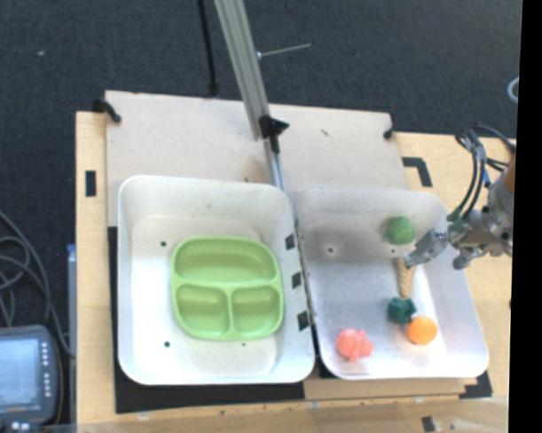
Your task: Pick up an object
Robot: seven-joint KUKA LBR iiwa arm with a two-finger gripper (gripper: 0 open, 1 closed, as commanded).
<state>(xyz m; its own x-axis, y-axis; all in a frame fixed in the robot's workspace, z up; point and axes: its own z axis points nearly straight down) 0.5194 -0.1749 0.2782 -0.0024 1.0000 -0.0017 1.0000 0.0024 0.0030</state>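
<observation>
We see the claw point(443, 246), its opening impossible to judge, poised above the right bin point(466, 338), just beside the green ball point(399, 229). To grasp well, we centre over the ball, descend straight, avoiding the cone point(404, 276).

Green divided plate point(226, 287), green ball point(399, 229), orange ball point(421, 330), pink toy point(354, 345)

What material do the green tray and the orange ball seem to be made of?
Green tray: likely moulded plastic, with a smooth matte look, even colour and rounded compartments. Orange ball: perhaps plastic or rubber, with an even colour; too small to tell.
</observation>
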